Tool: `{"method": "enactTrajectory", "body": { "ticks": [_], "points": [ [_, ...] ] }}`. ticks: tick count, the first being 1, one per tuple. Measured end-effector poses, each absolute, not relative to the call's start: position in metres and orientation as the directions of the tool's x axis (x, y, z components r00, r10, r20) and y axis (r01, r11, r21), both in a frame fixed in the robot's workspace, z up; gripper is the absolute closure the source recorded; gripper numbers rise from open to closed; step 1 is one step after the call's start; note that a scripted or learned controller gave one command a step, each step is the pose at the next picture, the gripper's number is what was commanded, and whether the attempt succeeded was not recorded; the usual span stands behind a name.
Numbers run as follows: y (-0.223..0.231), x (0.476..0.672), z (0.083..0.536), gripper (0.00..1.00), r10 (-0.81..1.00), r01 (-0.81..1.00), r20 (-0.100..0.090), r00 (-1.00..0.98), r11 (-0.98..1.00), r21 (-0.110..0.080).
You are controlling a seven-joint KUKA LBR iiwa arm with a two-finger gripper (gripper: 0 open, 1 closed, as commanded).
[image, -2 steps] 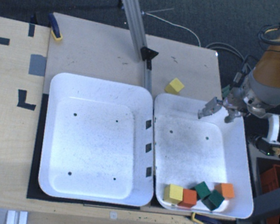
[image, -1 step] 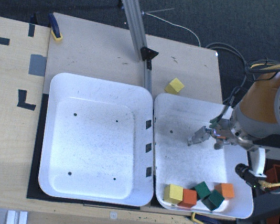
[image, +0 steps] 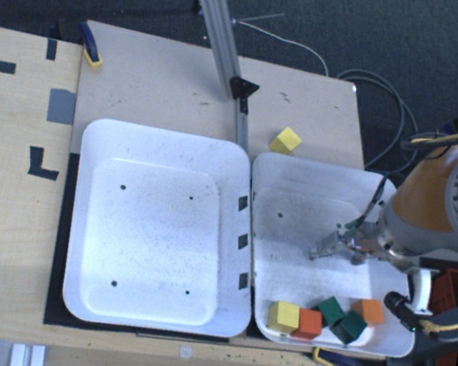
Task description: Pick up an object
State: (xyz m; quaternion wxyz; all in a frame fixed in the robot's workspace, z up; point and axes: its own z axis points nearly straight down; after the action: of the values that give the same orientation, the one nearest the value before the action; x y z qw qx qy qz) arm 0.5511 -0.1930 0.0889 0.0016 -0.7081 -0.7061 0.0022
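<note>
Gripper (image: pixel 319 253) hovers low over the right bin (image: pixel 297 189); finger state, cannot tell; blocks (image: pixel 310 322) clustered near its front edge.

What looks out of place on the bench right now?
A yellow block sits on the bench board just beyond the right bin, outside both bins. The other blocks are clustered in that bin's near corner, so this one looks stray.

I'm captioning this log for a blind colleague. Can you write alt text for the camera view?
A grey robot arm's gripper hangs over the right white bin, above small yellow, red, green and orange blocks at its near edge. Another yellow block lies on the bench behind the bins.
</note>
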Motion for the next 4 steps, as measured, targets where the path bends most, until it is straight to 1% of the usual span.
{"method": "enactTrajectory", "body": {
  "ticks": [1,2,3,4],
  "points": [
    [-0.143,0.578,0.092,0.00,1.000,1.000,0.002,-0.006,0.006,0.000],
    [-0.096,0.666,0.092,0.00,1.000,1.000,0.001,-0.008,0.008,0.005],
    [-0.132,0.604,0.091,0.00,1.000,1.000,-0.002,0.003,-0.003,-0.006],
    [-0.105,0.680,0.091,0.00,1.000,1.000,-0.002,-0.002,0.002,-0.017]
  ]
}}
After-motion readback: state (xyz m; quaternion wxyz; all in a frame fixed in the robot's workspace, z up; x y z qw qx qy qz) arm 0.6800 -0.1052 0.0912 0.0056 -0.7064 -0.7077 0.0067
